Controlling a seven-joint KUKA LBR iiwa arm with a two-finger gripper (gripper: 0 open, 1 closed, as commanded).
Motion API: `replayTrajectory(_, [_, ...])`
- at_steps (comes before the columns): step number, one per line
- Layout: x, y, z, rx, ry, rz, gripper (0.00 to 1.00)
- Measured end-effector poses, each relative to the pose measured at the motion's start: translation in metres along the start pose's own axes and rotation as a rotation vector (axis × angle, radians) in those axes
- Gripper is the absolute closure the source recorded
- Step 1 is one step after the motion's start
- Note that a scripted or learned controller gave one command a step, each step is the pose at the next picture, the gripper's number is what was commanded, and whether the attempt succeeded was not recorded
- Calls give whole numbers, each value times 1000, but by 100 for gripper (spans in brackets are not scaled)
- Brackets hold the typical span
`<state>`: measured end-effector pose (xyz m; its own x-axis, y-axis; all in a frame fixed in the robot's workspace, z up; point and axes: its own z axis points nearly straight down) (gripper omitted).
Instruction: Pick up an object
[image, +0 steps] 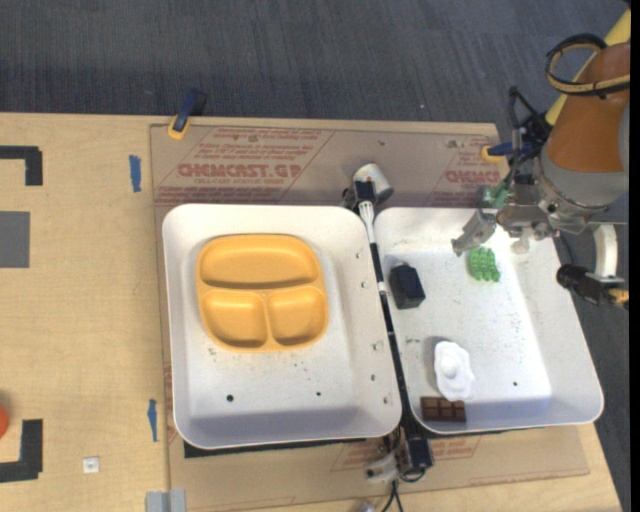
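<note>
Reaching in from the right, the grey arm with the orange band (590, 120) placed the claw (497, 232) over the far part of the right bin (560, 330). The fingers (472, 238) were spread apart and gripped nothing. A green block-shaped object (484, 264) lay on the bin floor just below the claw, not between the fingers. A black object (406, 285) lay near the bin's left wall. A white object (454, 366) and a brown chocolate-like bar (443, 410) lay toward the near edge. The left bin (190, 330) held a yellow compartment tray (263, 291). Both bins rested on the counter (80, 300).
</note>
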<state>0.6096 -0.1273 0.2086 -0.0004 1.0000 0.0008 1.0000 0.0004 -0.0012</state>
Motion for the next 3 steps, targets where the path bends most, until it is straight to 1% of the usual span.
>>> replayTrajectory(1, [4, -74, 113, -1, -1, 27, 0])
replayTrajectory(2, [33, -130, 124, -1, 0, -144, 0])
replayTrajectory(3, [34, -129, 114, -4, 1, -144, 100])
